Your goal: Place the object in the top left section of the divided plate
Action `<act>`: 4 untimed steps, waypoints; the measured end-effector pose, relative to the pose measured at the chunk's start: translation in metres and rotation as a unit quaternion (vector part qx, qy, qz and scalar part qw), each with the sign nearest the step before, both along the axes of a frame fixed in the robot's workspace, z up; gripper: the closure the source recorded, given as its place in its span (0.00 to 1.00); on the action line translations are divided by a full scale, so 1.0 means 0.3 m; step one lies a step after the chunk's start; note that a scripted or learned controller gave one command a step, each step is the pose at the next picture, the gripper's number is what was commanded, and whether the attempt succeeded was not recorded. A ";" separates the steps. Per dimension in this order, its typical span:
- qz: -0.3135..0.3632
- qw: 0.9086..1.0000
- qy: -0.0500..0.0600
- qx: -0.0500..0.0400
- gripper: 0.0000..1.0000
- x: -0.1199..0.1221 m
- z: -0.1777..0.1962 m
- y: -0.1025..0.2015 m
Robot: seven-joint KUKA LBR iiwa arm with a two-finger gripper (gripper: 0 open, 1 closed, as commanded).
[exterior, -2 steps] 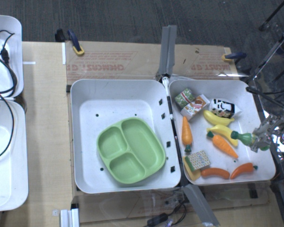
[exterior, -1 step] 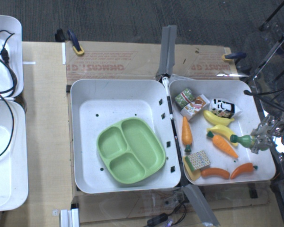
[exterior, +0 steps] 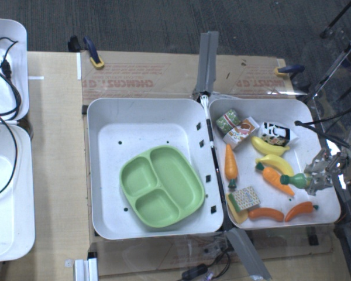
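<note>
A green divided plate [exterior: 161, 186] with three sections lies in the left white bin [exterior: 105, 157]. To the right of the plate, the right white bin [exterior: 330, 157] holds toy food: two small cartons [exterior: 236, 126], a black-and-white packet [exterior: 275, 133], two bananas [exterior: 273, 154], several carrots [exterior: 230, 164] and a patterned box [exterior: 244, 198]. The gripper [exterior: 319, 174] sits at that bin's far edge, furthest from the plate, beside an orange carrot with a green top [exterior: 279, 181]. Whether its fingers grasp anything cannot be told.
</note>
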State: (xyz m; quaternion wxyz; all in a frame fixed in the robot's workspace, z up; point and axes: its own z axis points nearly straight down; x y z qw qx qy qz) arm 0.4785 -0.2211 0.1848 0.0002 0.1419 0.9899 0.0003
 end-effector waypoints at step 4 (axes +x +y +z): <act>0.155 0.988 -0.002 -0.001 1.00 0.003 0.149 -0.001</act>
